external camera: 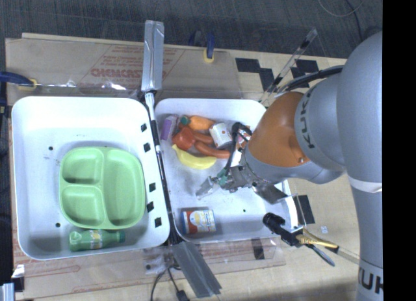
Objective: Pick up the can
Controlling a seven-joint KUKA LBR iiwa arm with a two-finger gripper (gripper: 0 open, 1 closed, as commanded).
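A small can [197, 221] lies on its side in the right-hand bin [257, 108], against that bin's near wall and close to its left corner. Its long axis runs roughly left to right in the camera view, and it appears metal, with a mostly orange-red printed label.

The gripper [207, 188] hangs above the bin floor just beyond the can, toward the far side and slightly right, so the can lies nearer the camera than the jaws and a little to their left. They are apart, not touching. The jaws look slightly spread and pinch nothing, though their tips are small and blurred. To reach the can, the jaws would likely need to travel toward the near wall and close across its short, round body.

Behind the gripper, at the far side of the same bin, sits a pile of smooth plastic toy food [195, 140]: a yellow banana shape, orange and red pieces, something purple, plus a small white box.

The left bin [26, 163] holds a pale green divided plate [104, 188] and, nearer the camera, a green bottle [95, 239] lying on its side.

Both bins rest on a cardboard-covered surface [117, 65].
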